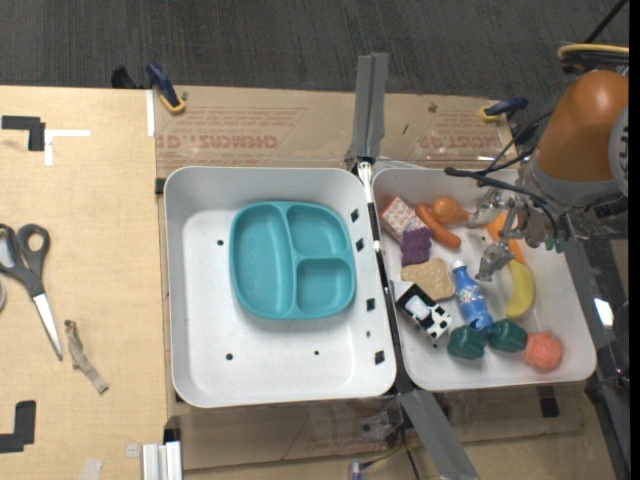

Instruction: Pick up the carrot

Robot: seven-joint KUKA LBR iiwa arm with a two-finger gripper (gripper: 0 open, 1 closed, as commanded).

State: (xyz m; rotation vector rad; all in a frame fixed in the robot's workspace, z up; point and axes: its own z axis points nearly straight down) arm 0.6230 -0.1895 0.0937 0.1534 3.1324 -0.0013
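At far left, steel scissors with grey handles [30,278] on the wooden bench. Further right, teal three-part plastic plate [294,259] in the left white bin [190,298]. Then orange toy carrot [438,224] near the right white bin's [575,358] back wall. Just right, metal two-finger gripper [497,258], apparently parted, empty. Approach step, probably; next, leftward shift over carrot, then descent.

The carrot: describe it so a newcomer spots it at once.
Look in the right-hand white bin, the cluttered one. Near its far edge, left of the claw, lies the carrot: a slim orange stick running diagonally. The orange piece touching it is rounder, and the purple block beside it is boxy.
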